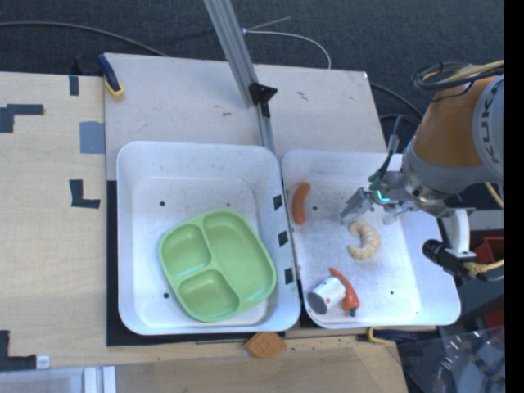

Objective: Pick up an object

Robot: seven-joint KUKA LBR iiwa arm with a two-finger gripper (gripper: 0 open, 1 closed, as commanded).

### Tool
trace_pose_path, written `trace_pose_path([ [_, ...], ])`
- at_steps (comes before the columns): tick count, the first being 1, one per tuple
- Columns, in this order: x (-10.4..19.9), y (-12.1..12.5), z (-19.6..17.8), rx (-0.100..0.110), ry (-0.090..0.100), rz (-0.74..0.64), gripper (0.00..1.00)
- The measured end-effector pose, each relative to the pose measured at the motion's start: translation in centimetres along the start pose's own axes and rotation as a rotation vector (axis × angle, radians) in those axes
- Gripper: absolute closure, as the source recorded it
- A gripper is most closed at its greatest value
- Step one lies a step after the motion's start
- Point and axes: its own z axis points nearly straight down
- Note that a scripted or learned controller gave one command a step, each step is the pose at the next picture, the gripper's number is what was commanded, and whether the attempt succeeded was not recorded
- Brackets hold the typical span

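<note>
Above the right bin (434,305), the gripper (365,205) hangs near the croissant (365,240) — just up from it, apart from it. Finger spacing is too small and blurred to read; jaw state cannot be determined. Nothing is visible between the fingers. Left of the croissant lies an orange sausage (300,202); below it, a white cup (327,294) touches an orange carrot (346,289). The arm's wrist housing hides the bin's upper right rim — the arm itself is cropped at the frame edge.

A pale wooden counter (49,219) marked with grey tape (92,137) sits on dark carpet (98,11), where thin cables (303,39) trail.
</note>
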Motion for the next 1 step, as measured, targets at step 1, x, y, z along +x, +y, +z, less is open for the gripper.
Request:
trace_pose_path([
  [1,-0.41,-0.69,6.16,0.007,0.0,0.001,0.0],
])
